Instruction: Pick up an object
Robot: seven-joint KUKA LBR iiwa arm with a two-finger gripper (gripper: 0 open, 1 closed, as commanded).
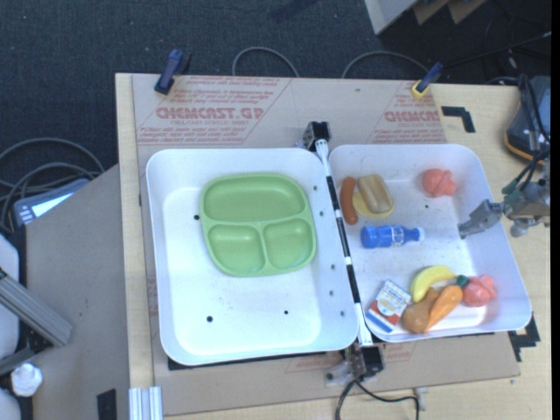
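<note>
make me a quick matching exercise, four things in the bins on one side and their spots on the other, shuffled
Things:
1. green divided plate
2. blue bottle
3. hot dog
4. banana

Places:
A. near end of the right bin, among the piled toy food
B. left bin
C. middle of the right bin
D. far left corner of the right bin

Pairs: 1-B, 2-C, 3-D, 4-A

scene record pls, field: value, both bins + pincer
left bin: green three-compartment plate
right bin: toy hot dog, blue bottle lying on its side, pink-orange toy, banana, carrot, small printed packet
near-right corner: banana, carrot and packet heaped together, touching
pincer: over the right bin's right rim, nothing seen between its fingers
bench: cardboard sheet printed in red under both bins
</note>
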